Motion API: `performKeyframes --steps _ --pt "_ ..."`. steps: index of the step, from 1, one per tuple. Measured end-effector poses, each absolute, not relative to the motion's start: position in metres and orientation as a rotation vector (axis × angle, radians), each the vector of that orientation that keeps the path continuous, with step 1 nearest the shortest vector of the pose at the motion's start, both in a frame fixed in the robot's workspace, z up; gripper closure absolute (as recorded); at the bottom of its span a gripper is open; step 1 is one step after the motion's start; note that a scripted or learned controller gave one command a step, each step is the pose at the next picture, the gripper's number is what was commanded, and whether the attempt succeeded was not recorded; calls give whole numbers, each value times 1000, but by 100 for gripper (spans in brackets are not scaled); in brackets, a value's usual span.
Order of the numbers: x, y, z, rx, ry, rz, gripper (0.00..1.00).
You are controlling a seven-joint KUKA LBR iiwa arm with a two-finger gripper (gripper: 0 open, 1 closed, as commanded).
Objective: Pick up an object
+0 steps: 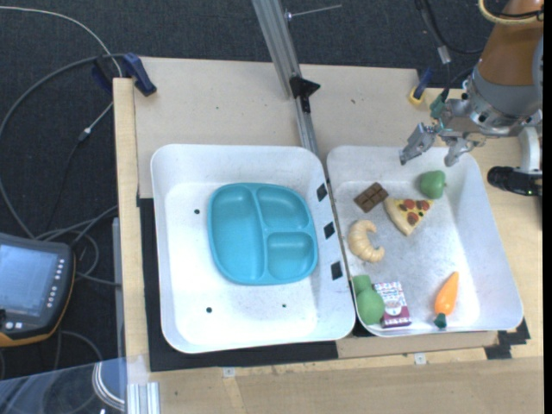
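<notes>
Objects for picking lie scattered in the right bin (496,231), right of centre in the frame: a small green round piece (432,183) near the bin's upper right, a pizza slice (409,214) just below and left of it, and a brown chocolate bar (370,197) to the left of the slice. Lower down sit a croissant (366,241) toward the bin's left side, a green pear-like fruit (368,301) at the lower left corner, a small red and white carton (393,304) just beside it, and an orange carrot (446,295) at the lower right. Above the green round piece, at the bin's upper edge, hangs the gripper (435,149), its jaws spread apart with nothing between them. The grey arm with its orange band (513,24) comes in from the upper right corner. In the left bin (172,231), at the middle of the frame, lies a blue divided plate (262,233). Both bins rest on the table (216,102), and a metal pole (276,24) slants down from the top of the frame toward the gap between them. A handheld screen (30,287) sits at the left edge, with cables running over the dark floor.
</notes>
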State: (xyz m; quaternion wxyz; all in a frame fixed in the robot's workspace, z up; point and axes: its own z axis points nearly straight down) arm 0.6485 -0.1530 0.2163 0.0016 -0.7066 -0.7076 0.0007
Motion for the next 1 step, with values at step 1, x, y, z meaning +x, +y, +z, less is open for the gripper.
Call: performKeyframes --steps 1 --pt "648 -153 216 -2218 -2221 3 0"
